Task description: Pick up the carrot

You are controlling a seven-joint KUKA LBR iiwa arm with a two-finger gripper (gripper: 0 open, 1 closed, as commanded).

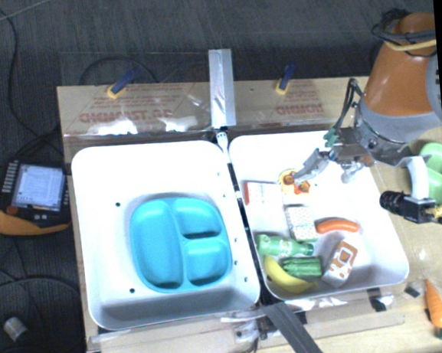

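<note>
The carrot [337, 225] lies flat in the right bin [379, 231], just right of a small white dotted block [299, 220] and above an orange-and-white packet [339, 260]. The claw [307, 173] hangs over the bin's upper part, up and left of the carrot and apart from it; whether it is open or closed cannot be told, and nothing is seen in its grip. A banana [282, 276] and green bottle [282, 246] lie lower left. A blue tray [179, 242] sits in the left bin [102, 182].
</note>
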